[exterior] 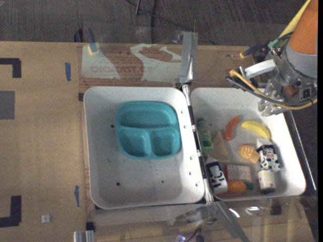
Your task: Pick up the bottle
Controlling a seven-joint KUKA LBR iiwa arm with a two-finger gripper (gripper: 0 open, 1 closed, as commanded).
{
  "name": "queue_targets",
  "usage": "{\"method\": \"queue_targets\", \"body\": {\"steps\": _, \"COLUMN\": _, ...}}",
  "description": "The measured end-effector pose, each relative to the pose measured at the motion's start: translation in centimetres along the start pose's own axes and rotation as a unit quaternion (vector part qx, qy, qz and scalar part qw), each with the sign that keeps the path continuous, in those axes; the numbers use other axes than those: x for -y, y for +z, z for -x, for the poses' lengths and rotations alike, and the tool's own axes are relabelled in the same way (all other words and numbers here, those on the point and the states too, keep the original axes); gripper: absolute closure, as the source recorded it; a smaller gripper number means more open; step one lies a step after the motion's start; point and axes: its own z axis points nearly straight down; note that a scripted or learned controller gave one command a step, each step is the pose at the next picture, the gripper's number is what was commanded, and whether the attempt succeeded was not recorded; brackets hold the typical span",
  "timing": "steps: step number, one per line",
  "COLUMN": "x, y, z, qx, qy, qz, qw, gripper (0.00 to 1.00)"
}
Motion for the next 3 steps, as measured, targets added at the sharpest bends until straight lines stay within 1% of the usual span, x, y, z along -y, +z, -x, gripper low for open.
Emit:
{"method": "queue_targets", "body": {"steps": 1, "x": -2.2, "y": -3.5, "z": -0.1, "qx": 0.0, "qy": -0.004, "qz": 0.0, "qw": 1.0, "gripper": 1.0}}
{"method": "queue_targets", "body": {"steps": 2, "x": 3.8, "y": -2.7, "z": 4.4, "qx": 0.001, "qy": 0.037, "qz": -0.001, "qw": 0.9993, "gripper": 1.0}}
{"method": "queue_targets", "body": {"steps": 3, "x": -3.3, "y": 0.5, "z": 4.7, "qx": 0.001, "qy": 0.034, "qz": -0.002, "qw": 0.9994, "gripper": 1.0}}
